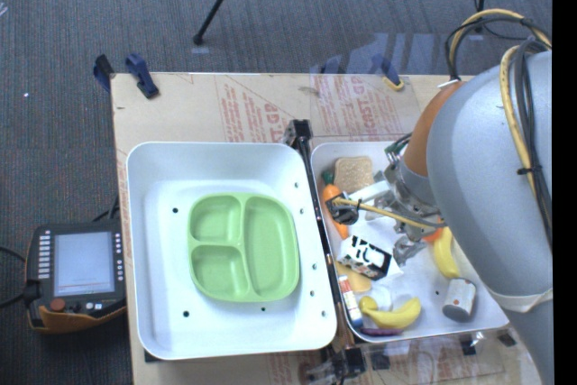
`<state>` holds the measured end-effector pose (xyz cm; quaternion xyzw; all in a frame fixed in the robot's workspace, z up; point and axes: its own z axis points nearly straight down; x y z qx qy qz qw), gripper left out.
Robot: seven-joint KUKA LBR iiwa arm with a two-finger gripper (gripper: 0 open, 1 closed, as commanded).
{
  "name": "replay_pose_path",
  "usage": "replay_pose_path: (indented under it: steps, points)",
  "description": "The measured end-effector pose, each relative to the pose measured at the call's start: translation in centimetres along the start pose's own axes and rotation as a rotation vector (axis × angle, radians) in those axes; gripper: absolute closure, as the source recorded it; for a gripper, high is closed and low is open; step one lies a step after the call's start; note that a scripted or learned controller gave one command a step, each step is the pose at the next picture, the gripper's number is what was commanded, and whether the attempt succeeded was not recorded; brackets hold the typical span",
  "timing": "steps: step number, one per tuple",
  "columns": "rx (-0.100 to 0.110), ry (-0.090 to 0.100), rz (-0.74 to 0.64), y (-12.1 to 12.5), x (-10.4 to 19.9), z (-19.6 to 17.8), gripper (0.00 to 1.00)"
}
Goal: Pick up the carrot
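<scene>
Claw (406, 243) is positioned over the right bin (494, 313), centre right of frame; its opening cannot be determined. Carrot (332, 194) lies left of the claw, apart.

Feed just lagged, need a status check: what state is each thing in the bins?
Green three-compartment plastic plate, flat, right side up, in left white bin.
Orange carrot, lying by left wall of right bin.
Tan bread slice, flat in right bin.
Yellow banana, lying on its side, right bin.
Pincer, low over right bin's clutter.
</scene>
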<state>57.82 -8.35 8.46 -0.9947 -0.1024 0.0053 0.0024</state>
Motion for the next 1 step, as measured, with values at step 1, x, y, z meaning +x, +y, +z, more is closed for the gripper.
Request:
replay_pose_path:
  steps: [1]
  points:
    - [-0.003, 0.007, 0.003, -3.17, 5.09, -10.22, 0.0]
